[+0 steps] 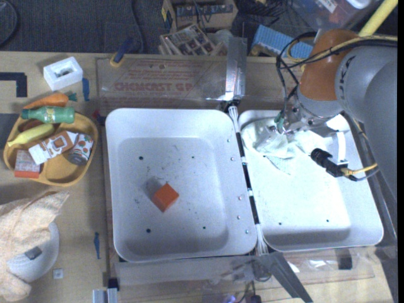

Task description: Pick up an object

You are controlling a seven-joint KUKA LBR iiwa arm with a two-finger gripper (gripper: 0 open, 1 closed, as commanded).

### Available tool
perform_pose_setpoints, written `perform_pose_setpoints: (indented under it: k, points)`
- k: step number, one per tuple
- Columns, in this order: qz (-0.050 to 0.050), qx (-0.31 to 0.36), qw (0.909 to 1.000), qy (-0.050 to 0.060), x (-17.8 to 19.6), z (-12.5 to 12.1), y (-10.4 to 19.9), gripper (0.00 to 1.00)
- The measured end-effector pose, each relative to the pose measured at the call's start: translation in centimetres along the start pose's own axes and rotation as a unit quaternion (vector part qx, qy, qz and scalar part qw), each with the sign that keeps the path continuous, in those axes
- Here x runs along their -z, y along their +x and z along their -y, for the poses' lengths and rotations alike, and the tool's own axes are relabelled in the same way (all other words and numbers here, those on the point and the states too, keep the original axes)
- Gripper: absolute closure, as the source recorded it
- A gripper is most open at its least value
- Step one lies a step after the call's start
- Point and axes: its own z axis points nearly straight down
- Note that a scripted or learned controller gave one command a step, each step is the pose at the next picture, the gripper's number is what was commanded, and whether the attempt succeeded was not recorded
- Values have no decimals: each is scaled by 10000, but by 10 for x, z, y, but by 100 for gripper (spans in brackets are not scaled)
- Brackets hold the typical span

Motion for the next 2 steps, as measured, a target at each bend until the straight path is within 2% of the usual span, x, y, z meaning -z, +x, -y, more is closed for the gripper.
perform_pose_setpoints:
  k: [1,2]
  points:
    - [-12,-267,9996,-15,0,10,-32,0]
    - [-10,-54,10000,-5,1,18,-53,0]
